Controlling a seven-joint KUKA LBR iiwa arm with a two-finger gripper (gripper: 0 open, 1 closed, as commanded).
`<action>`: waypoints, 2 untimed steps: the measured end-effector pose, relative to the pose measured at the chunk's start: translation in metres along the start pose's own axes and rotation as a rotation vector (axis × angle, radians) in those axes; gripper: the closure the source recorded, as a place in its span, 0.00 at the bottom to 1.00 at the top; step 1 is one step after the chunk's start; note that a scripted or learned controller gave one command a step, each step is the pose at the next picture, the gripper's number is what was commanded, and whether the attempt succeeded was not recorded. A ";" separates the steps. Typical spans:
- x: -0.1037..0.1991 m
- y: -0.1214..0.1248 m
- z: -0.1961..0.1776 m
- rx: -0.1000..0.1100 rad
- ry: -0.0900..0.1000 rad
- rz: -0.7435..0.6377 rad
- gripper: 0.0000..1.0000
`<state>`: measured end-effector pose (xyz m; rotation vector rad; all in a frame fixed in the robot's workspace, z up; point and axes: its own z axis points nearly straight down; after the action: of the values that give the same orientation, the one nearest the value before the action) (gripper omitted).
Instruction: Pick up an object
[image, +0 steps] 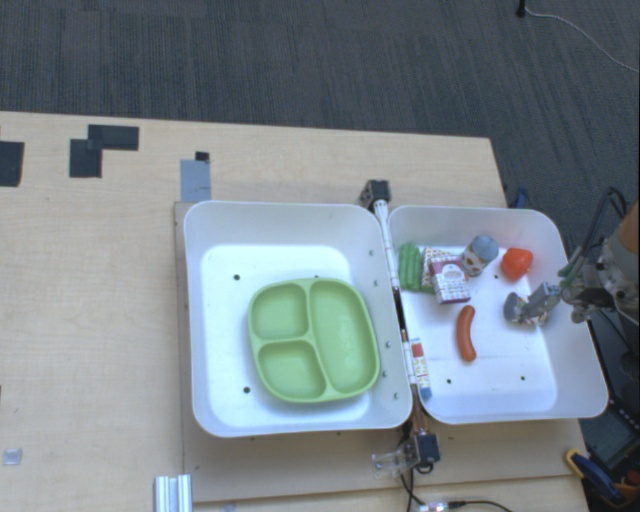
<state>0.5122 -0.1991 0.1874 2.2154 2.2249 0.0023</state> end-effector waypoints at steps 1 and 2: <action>0.033 -0.023 0.101 -0.005 -0.001 0.002 0.00; 0.033 -0.021 0.089 -0.012 -0.003 0.001 1.00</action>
<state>0.4909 -0.1662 0.0981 2.2096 2.2166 0.0122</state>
